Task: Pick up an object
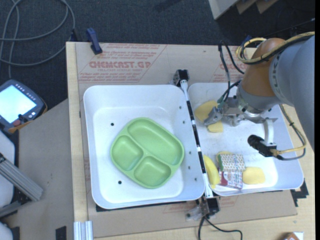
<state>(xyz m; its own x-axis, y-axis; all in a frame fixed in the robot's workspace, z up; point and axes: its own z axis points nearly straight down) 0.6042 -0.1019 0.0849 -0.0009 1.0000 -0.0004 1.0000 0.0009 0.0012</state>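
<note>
The pincer point(216, 115) is seen low in the right bin point(285, 176), right at two yellow pieces point(206, 110); whether it's clenched or released can't be told. A small carton point(231, 170), banana point(210, 170) and lemon point(253, 175) are nearer. A green tray point(146, 152) is parked in the left bin point(100, 104).

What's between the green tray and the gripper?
In the camera view: bare floor of the left bin, then the two bins' adjoining rims. The gripper is by yellow pieces just beyond; green tray.

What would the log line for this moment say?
tool: low in right bin | beside: yellow pieces | tray: left bin
</note>
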